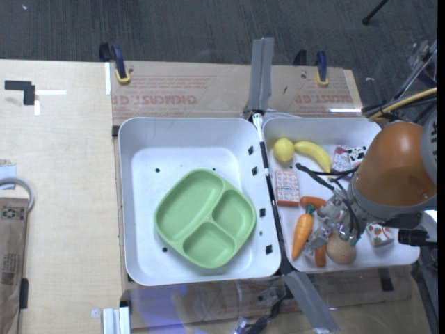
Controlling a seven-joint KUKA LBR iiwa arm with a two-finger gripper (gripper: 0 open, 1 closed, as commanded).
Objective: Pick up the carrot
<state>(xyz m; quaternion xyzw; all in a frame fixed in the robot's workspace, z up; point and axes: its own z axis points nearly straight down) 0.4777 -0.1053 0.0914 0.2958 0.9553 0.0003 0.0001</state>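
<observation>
The carrot (pixel 301 234), orange with a small green top, lies in the right bin (pixel 348 122) near its left wall, with its tip toward the front edge. My gripper (pixel 325 229) hangs low over the bin just right of the carrot, close beside it. The arm's orange band (pixel 395 167) rises behind the gripper and covers the right part of the bin. From this angle the carrot looks to be resting on the bin floor, outside the gripper.
The right bin also holds a lemon (pixel 283 149), a banana (pixel 313 154), a small red-and-white box (pixel 286 187), a brown round item (pixel 341 251) and a red piece (pixel 319 257) by the gripper. A green divided plate (pixel 204 218) lies in the left bin (pixel 139 186).
</observation>
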